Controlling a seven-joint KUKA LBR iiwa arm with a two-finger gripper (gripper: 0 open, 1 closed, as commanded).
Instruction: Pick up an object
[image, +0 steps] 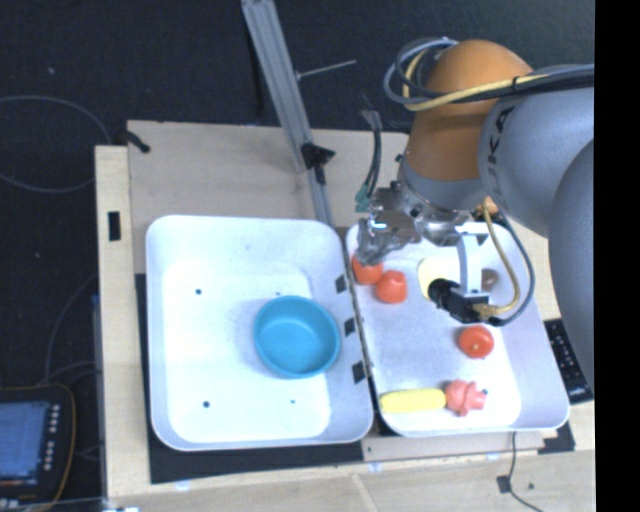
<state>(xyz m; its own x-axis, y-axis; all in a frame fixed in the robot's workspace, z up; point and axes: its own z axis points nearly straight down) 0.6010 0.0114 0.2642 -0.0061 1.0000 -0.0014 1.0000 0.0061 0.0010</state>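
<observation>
Several small things lie in the right bin (535, 395), any of which could be the object to lift. An orange piece (366, 271) sits at the bin's upper left edge, directly under the pincer (374, 243), and looks to be touching or very near its tips. Whether the tips are spread or closed on that piece cannot be told from this slanted view, since the wrist hardware hides them. Just beside it, toward the bin's middle, rests a second orange-red piece (391, 288). Further right and lower lies a red-orange rounded object (476, 342), apart from the other two. Along the near wall of the same bin a yellow elongated object (412, 401) lies on its side, with a pink object (464, 397) just beside its right end, close enough that they may touch. A pale yellowish shape (436, 272) shows partly behind a black part of the arm's cabling.

The left bin (175, 260) holds a blue bowl (295, 336), upright, near its centre-right. Both bins sit side by side on the pale wooden table (200, 160). The arm (540, 150), grey with an orange band, reaches in from the right, and a slanted metal bar (285, 100) crosses the upper table.
</observation>
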